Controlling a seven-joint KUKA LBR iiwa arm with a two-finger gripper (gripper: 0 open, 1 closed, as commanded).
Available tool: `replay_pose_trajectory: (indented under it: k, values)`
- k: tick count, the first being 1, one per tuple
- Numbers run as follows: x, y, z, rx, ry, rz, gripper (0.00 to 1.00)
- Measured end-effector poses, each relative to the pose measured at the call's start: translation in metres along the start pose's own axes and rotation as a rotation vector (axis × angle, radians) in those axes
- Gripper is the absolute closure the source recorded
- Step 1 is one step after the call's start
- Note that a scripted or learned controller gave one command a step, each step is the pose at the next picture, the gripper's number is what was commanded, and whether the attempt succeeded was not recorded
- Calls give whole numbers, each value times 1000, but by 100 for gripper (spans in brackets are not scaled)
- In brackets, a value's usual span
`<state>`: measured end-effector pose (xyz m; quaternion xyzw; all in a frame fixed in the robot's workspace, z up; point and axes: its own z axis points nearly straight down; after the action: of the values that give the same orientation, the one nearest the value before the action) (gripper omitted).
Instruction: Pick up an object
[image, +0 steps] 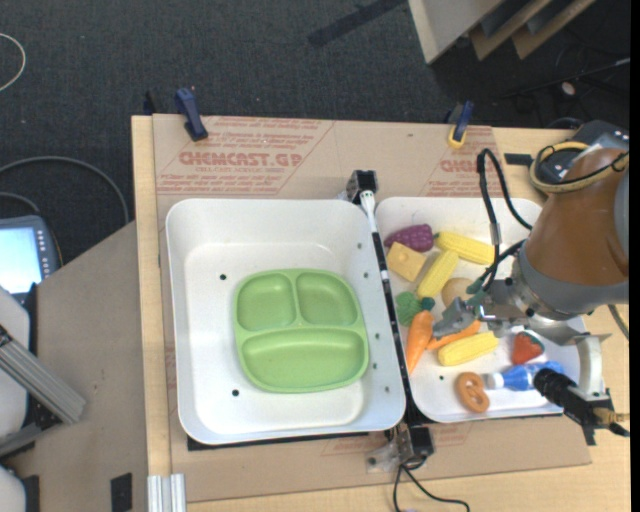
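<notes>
Nothing lifted yet: the gripper (458, 322) hangs low beside the carrot (418, 340), over a corn cob (466, 348); whether it's parted or closed, I cannot tell.

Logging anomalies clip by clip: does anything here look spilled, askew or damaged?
Nothing stands out. The toy foods are heaped loosely in the right bin, none over its rim. The green divided plate lies flat in the left bin. The end effector is down among the food, beside the carrot.
</notes>
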<state>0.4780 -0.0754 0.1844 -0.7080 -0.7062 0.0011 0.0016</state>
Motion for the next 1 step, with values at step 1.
replay_pose_trajectory:
  k: [1]
  values:
    - [60,1,0,-1,3,-9,0]
